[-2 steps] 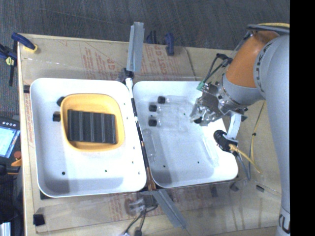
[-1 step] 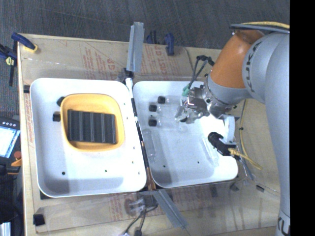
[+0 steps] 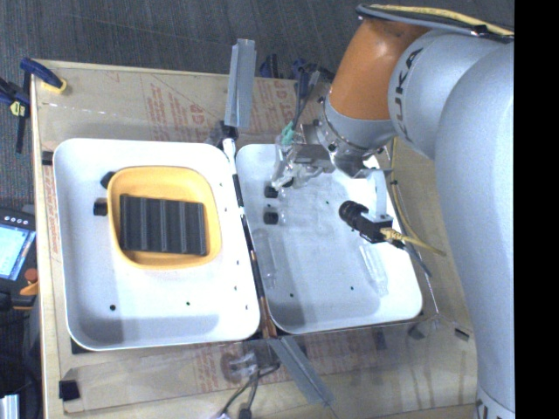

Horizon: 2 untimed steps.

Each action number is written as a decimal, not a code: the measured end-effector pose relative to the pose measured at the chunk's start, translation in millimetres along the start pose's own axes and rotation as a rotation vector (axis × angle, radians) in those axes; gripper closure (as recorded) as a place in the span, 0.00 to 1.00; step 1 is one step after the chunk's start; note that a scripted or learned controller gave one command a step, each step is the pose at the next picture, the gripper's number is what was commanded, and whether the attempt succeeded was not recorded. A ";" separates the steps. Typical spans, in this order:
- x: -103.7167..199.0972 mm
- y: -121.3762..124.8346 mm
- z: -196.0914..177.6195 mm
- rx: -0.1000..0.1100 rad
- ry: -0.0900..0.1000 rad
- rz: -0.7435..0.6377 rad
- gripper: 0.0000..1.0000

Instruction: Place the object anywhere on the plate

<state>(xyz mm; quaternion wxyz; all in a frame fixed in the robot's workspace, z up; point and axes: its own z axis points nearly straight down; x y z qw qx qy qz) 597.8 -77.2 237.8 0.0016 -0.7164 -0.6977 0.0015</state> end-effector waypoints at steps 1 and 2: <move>53.3 -2.2 35.0 0.001 0.000 -0.337 1.00; 52.8 -2.1 34.8 0.000 0.000 -0.336 0.00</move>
